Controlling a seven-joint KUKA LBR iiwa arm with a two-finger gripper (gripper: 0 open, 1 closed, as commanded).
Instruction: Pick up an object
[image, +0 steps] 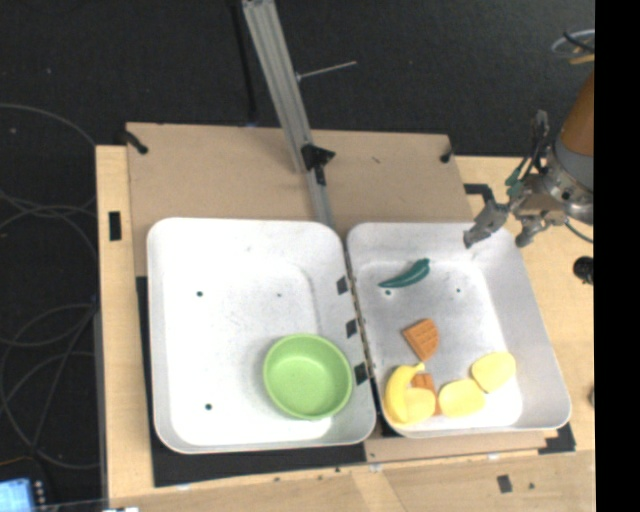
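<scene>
From the camera fixed above the bench, the grey arm with its orange band (578, 120) reaches in from the right, its wrist hanging over the far right corner of the right-hand shallow white bin (520, 300). The two-finger gripper (503, 228) points down and to the left, just at that bin's far right rim. Its two fingers (480, 227) stand visibly apart, spread wide with nothing between them.

All the loose pieces in the right-hand bin lie clear of the gripper. Closest to it is a small dark teal curved piece (406, 273), which rests on the bin floor near the far wall, to the left of the gripper and a little nearer the camera. Further toward the near wall sits an orange wedge-shaped block (422, 338), about midway across the bin floor. Along the near wall of the same bin lies a cluster of yellow rounded pieces (450, 392), touching one another, with a small orange-red bit (424, 381) tucked among them; these are well apart from the gripper.

To the left of the right-hand bin, touching it along the shared edge, is the left-hand shallow white bin (200, 260). A round light green plastic bowl (307, 375) stands upright in its near right corner.
</scene>
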